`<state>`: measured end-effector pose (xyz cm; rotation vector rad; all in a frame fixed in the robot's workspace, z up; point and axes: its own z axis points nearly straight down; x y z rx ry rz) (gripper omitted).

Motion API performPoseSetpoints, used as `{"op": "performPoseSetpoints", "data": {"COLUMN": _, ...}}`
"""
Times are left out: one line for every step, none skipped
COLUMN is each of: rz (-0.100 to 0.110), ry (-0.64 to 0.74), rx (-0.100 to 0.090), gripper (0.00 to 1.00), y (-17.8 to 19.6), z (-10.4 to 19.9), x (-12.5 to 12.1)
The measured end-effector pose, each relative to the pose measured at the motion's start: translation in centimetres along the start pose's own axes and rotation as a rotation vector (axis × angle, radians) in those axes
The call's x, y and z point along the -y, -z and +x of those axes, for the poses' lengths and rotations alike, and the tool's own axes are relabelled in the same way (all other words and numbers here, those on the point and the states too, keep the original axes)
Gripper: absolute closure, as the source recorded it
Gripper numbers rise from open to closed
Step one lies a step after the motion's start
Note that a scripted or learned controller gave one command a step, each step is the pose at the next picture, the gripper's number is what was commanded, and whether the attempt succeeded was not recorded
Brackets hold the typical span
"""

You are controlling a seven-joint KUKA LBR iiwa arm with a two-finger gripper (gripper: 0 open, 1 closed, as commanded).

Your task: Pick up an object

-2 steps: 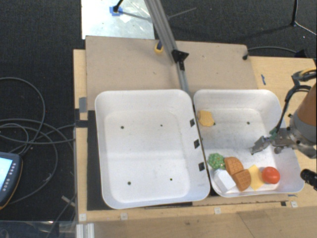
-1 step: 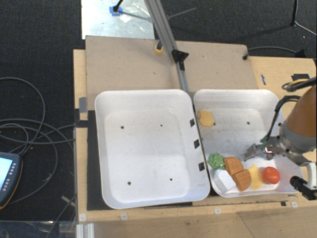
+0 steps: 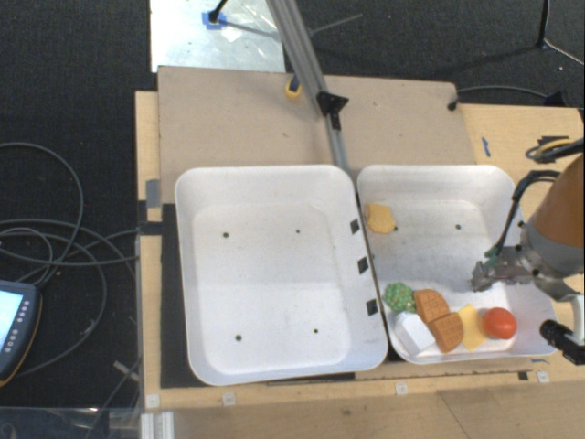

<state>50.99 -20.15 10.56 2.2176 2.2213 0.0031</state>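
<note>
In the right bin (image 3: 430, 190) lie several small toy foods. A yellow-orange piece (image 3: 380, 218) rests near the bin's left wall. Along the front edge sit a green broccoli-like piece (image 3: 398, 295), two brown bread-like pieces (image 3: 438, 316), a white block (image 3: 413, 332), a yellow wedge (image 3: 471, 326) and a red tomato (image 3: 499, 322). My gripper (image 3: 494, 273) hangs at the right side of this bin, just above and behind the tomato. Nothing shows between its fingers.
The left bin (image 3: 274, 273) stands beside the right one, with black clips along their shared wall. A grey pole (image 3: 302, 44) slants across the back of the bench. Cables and a tablet (image 3: 14, 323) lie on the floor at left.
</note>
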Motion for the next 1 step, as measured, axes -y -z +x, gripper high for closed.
{"op": "performPoseSetpoints", "data": {"rz": -0.004, "ry": 0.003, "rx": 0.003, "gripper": 1.0, "y": 6.22, "z": -0.68, "x": -0.43}}
